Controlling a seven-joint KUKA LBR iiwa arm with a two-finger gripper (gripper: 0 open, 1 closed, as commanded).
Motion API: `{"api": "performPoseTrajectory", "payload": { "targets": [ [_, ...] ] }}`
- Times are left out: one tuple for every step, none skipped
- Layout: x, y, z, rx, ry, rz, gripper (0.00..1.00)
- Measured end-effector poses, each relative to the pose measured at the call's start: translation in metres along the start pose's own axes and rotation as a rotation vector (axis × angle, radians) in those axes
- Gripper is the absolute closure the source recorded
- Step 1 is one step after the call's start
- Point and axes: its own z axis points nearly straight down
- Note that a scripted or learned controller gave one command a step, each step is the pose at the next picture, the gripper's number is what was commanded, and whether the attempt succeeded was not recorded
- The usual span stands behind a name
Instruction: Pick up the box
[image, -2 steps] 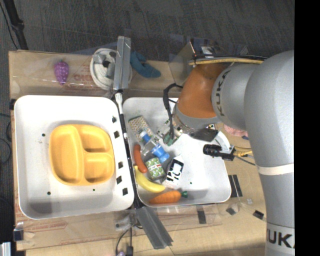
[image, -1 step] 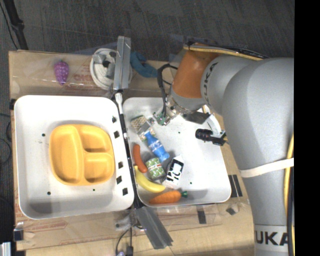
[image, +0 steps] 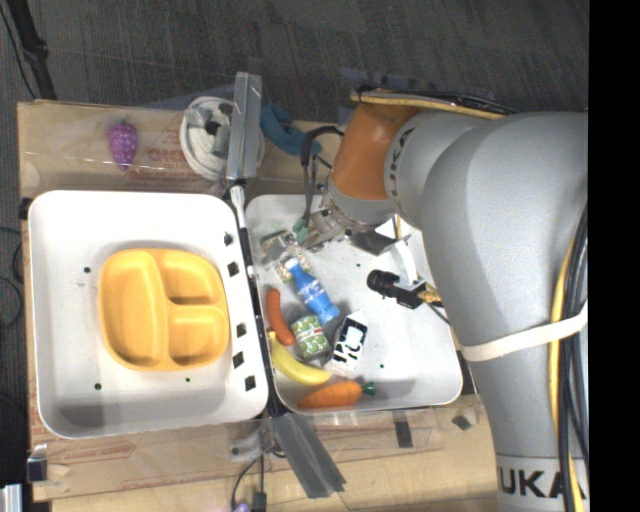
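With the gripper (image: 312, 230) low at the right bin's (image: 430, 385) upper left, grip state impossible to tell, it should shift toward the small black-and-white box (image: 349, 340) at lower centre, avoiding the blue bottle (image: 310, 290).

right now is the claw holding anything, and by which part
It cannot be told. The claw is down in the right bin near the top of the blue bottle, but the arm hides whether anything is gripped.

Both white bins (image: 60, 300) looked like smooth, matt plastic. The yellow divided tray (image: 165, 305), well left of the gripper (image: 310, 232), had a soft plastic sheen. The arm's grey shell (image: 500, 230) shone glossy. The bench (image: 70, 150) was bare, pale wood. The floor (image: 150, 40) looked like rough dark carpet.
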Motion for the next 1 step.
{"api": "performPoseTrajectory", "payload": {
  "targets": [
    [0.0011, 0.0006, -0.0097, 0.002, 0.001, -0.006, 1.0]
  ]
}}
